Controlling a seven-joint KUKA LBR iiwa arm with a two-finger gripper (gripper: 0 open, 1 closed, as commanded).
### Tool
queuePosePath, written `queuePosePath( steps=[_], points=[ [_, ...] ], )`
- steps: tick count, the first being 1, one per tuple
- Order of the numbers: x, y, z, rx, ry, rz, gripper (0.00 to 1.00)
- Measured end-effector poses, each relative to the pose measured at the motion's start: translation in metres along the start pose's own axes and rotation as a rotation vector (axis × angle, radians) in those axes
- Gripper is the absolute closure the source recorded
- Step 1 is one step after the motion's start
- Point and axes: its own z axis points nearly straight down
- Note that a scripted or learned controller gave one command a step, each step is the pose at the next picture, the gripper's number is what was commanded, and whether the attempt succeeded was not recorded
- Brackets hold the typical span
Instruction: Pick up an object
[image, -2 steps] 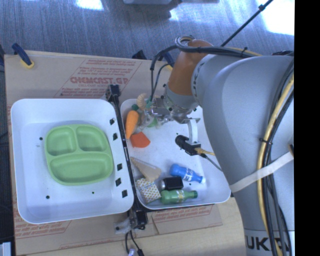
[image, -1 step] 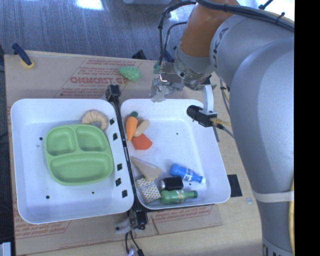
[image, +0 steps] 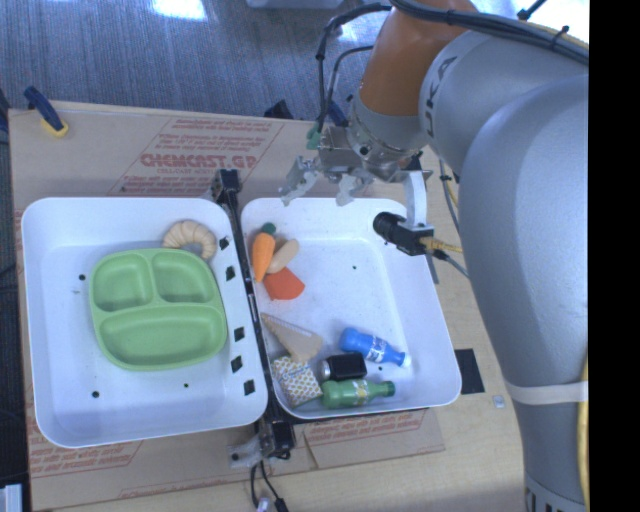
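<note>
bins – glossy white plastic | tray – matt green plastic

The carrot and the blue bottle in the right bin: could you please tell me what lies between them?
In the camera view, an orange-red piece lies just below the carrot; past it, bare white bin floor runs to the blue bottle.

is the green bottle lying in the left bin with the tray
No, the green bottle lies in the right bin; the green tray sits in the left bin.
</note>
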Motion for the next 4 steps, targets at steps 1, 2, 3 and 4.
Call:
queuePosePath(
  steps=[1,2,3,4],
  points=[
    [0.005,-0.003,0.063,0.002,0.0,0.001,0.0],
    [0.016,-0.01,0.062,0.003,0.0,0.001,0.0],
    [-0.039,-0.017,0.101,0.002,0.0,0.003,0.0],
    [-0.04,-0.015,0.162,0.001,-0.006,0.003,0.0]
  ],
)
